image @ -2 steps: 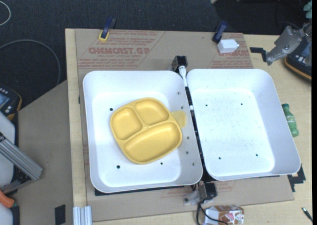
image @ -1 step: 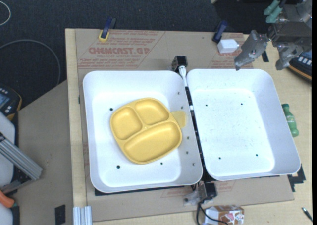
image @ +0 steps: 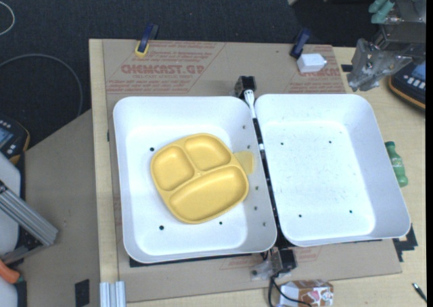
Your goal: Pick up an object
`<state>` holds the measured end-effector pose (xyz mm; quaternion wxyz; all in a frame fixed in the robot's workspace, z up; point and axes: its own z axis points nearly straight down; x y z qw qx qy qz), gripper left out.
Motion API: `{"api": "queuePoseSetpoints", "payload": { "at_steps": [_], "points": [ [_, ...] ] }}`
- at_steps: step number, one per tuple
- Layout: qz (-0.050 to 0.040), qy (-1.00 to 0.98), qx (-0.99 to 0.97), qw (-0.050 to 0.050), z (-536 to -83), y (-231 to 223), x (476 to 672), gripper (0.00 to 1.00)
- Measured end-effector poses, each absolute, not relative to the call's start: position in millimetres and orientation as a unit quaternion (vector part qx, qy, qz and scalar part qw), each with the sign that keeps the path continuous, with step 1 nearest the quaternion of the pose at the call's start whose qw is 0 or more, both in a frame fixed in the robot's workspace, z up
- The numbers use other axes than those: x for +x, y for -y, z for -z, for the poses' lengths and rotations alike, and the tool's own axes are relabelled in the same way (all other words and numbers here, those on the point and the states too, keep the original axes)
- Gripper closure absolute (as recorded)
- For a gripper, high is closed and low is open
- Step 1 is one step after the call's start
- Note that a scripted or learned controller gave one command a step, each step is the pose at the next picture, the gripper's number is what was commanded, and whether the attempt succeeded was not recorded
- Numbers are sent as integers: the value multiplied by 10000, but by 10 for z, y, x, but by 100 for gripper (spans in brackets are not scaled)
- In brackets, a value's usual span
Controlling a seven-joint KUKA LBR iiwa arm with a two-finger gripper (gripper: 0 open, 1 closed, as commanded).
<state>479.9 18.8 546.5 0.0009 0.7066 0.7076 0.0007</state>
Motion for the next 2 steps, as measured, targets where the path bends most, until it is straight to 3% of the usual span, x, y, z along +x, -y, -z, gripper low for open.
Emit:
{"api": "queuePoseSetpoints", "payload": {
  "at_steps": [1, 2],
  "points": [
    [58, -7067, 7075, -52, -3998, -260, 4779, 100],
    [-27, -7102, 7040, 8, -4404, -989, 4793, 100]
  ]
}}
